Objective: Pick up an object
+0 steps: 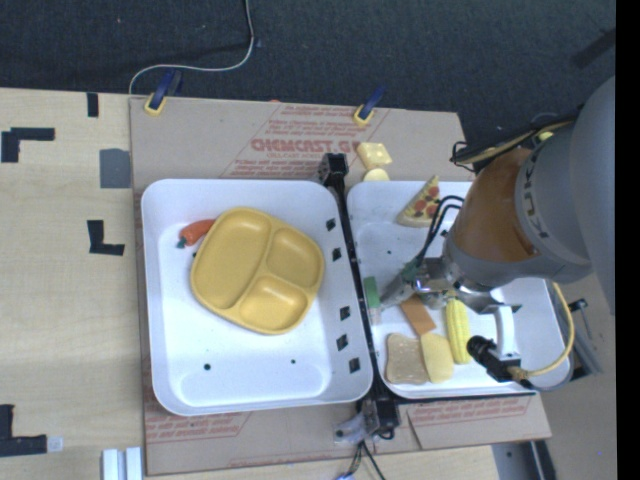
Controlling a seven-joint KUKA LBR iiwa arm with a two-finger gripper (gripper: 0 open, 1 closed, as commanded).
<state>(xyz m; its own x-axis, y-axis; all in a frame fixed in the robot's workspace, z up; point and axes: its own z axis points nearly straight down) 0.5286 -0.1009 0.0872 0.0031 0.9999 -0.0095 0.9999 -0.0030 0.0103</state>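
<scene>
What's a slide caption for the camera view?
Arm's hand low over toy food in right bin; yellow plate in left bin.

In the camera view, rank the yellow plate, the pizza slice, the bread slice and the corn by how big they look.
1. Yellow plate, by far the largest.
2. Bread slice.
3. Corn and pizza slice look about alike, so I won't rank them; the arm may hide part of the corn.

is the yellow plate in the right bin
No, the yellow plate lies in the left bin, with an orange piece beside it.
</scene>
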